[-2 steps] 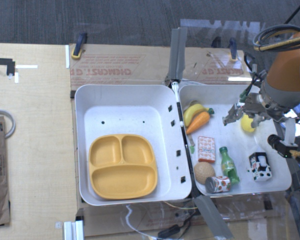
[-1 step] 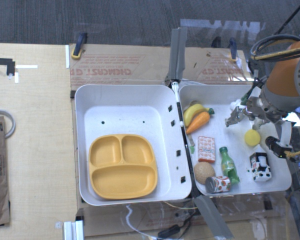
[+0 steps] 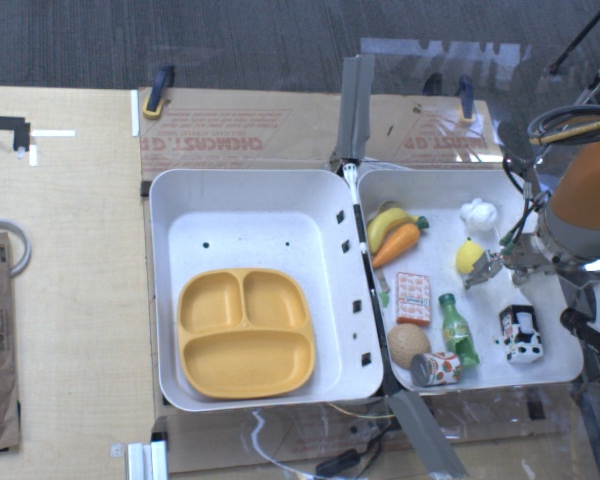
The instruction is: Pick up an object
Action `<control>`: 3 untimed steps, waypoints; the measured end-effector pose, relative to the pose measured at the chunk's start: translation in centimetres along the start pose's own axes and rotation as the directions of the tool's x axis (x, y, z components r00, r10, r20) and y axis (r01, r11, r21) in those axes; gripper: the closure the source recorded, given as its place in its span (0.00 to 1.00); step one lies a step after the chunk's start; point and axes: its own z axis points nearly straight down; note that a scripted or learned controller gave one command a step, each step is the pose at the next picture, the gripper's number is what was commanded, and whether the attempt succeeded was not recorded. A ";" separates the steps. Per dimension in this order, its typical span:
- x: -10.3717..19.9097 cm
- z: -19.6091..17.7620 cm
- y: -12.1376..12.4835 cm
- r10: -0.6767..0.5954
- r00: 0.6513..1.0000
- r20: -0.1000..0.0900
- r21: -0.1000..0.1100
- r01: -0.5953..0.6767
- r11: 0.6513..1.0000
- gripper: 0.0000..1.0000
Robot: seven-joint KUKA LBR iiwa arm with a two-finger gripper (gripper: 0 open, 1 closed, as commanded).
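Two shallow white bins [image 3: 160, 268] sit side by side on a pale wooden bench [image 3: 70, 268] backed by brown cardboard, dark carpet beyond. One smooth yellow plastic tray [image 3: 246, 330] with three compartments lies in the left bin, while the right bin holds a banana [image 3: 384, 223], a carrot [image 3: 396, 245], a small printed carton [image 3: 413, 298], a round tan ball [image 3: 408, 344], a can [image 3: 436, 368], a green bottle [image 3: 457, 330], a lemon [image 3: 469, 256], something crumpled and white [image 3: 478, 213] and a black-and-white cow toy [image 3: 520, 333]. At the far right, the gripper [image 3: 496, 266] hangs just beside the lemon, and from here I cannot tell how its jaws stand.
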 end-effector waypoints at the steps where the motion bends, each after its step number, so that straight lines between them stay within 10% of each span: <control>1: 0.9 0.1 6.0 -0.087 0.996 0.006 0.000 0.087 0.996 0.00; 2: 0.9 -0.9 6.0 -0.086 0.996 0.007 -0.001 0.086 0.996 1.00; 3: 3.0 -13.4 -1.6 0.033 0.999 0.006 0.002 -0.033 0.999 1.00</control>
